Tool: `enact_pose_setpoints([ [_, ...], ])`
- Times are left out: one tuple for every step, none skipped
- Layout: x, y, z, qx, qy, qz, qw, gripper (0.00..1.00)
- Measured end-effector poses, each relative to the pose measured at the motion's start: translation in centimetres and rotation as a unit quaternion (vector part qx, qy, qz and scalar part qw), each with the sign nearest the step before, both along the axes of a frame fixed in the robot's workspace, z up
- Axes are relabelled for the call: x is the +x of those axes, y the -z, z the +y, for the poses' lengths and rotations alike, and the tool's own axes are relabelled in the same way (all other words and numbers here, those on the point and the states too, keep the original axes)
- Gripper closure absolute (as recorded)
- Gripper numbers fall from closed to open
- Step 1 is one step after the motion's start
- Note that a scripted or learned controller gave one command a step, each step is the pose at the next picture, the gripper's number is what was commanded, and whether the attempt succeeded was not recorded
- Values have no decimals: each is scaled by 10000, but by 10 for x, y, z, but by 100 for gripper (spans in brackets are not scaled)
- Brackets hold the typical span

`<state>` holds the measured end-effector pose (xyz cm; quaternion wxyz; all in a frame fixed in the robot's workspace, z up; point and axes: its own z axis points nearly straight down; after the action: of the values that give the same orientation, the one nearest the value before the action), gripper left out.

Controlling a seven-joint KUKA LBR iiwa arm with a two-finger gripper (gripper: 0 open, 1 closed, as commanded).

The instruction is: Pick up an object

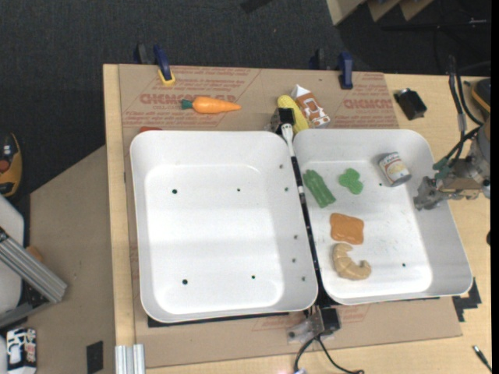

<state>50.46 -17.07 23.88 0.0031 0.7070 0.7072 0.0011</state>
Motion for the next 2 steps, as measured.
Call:
enact_pose_setpoints([
  [1,-10,0,-7,-1,-15,10000,100],
  [1,-20,0,-13,-4,-27,10000,100],
])
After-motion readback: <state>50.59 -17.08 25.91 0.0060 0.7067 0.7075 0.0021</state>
